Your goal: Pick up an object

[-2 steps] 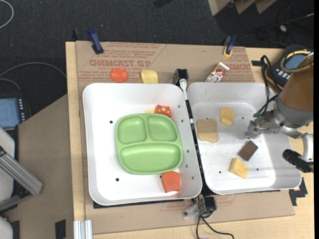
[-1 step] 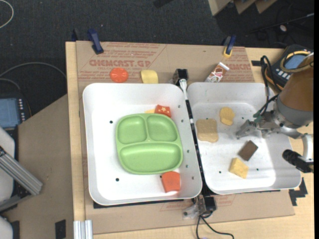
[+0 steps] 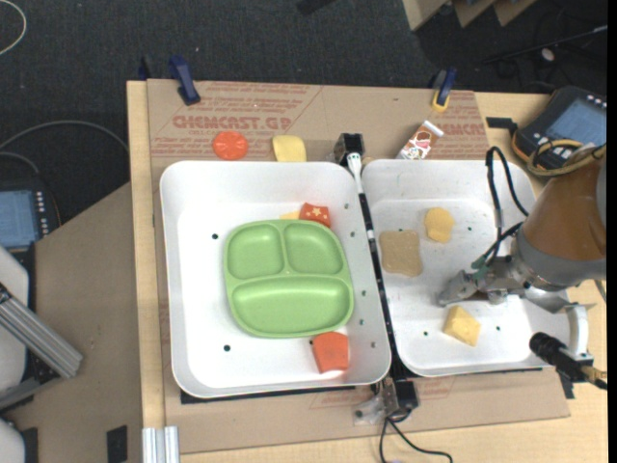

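A: From the overhead camera view, which piece is closest to the gripper?

B: The yellow wedge, in the right bin. It lies just below the gripper's tip and apart from it, toward the bin's near edge.

A: Are the jaws open or closed?

B: I cannot tell; the tip is a grey blur against the white floor, with nothing visibly in it.

A: How will the wedge handle?

B: Probably a light, stiff toy cheese with smooth faces, so it may slip. I'd pinch across its two flat sides.

A: Which way does it point?

B: Its long axis runs slantwise, the narrow end toward the gripper, the broad end toward the bin's near right corner.

A: Anything else near it?

B: A tan slice up-left of the wedge and a yellow lump above it, both well apart.
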Motion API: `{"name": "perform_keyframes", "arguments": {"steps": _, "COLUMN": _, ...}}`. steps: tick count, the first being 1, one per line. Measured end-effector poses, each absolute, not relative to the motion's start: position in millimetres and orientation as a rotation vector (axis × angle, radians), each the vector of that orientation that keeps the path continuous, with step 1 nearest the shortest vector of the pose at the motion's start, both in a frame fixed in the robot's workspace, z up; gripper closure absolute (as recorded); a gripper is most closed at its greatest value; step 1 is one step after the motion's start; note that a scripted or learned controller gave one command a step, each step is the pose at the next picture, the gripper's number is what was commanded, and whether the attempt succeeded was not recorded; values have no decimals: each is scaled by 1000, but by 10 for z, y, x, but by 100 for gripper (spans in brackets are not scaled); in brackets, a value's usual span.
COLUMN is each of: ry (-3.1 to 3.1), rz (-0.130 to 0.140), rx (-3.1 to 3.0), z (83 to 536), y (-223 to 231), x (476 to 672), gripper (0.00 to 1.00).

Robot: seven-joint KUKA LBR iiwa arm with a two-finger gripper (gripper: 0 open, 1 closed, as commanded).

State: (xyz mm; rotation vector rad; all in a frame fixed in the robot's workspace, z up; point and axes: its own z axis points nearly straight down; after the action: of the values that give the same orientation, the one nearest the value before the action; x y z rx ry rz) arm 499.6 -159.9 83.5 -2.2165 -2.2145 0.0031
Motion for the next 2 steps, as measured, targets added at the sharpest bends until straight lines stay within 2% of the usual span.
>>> {"name": "perform_keyframes", "arguments": {"steps": 1, "ry": -2225, "rz": -2, "rx": -2219, "z": 844, "y": -1372, "x": 5121, "gripper": 0}}
{"name": "perform_keyframes", "arguments": {"steps": 2, "ry": -2216, "rz": 3, "rx": -2218, "z": 843, "y": -1320, "x": 4771, "gripper": 0}}
